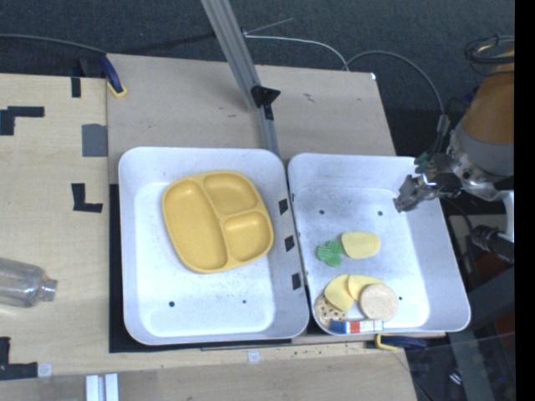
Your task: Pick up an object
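No legible writing (end effector (410,194) blurred).

The grey KUKA arm with its orange band reaches in from the right edge, its wrist bent toward the left, and the dark two-finger gripper (410,195) hangs at the far right part of the scene, pointing left and slightly down.

It was a robotics lab: a plywood bench (234,115) marked with black tape carried two white bins (138,224), cables trailed behind the bench, and an aluminium camera pole (230,36) rose above it.
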Controlling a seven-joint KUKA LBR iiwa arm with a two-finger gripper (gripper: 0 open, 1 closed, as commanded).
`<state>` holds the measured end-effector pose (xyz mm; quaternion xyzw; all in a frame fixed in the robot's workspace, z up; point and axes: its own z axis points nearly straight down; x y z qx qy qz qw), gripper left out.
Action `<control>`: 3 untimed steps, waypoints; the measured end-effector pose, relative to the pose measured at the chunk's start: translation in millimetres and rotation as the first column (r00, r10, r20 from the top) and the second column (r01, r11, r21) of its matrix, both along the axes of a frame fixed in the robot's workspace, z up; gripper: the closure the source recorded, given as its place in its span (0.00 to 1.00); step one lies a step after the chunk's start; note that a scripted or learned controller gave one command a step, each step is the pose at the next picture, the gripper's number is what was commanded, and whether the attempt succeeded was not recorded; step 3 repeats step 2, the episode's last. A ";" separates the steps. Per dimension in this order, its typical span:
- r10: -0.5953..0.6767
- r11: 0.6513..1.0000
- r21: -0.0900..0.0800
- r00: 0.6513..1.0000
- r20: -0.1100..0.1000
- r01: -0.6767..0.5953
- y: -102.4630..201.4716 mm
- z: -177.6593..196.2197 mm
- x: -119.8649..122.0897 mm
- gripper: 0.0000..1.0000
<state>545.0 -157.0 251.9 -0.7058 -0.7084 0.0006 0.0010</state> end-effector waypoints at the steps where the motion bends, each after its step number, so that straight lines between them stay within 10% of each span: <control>1: -0.002 1.000 0.000 1.000 0.000 0.002 -1.1 0.4 -0.5 0.00; 2: 0.001 1.000 0.001 1.000 0.001 -0.001 0.2 10.1 0.0 1.00; 3: 0.001 1.000 0.001 1.000 0.001 -0.001 0.2 10.1 0.0 1.00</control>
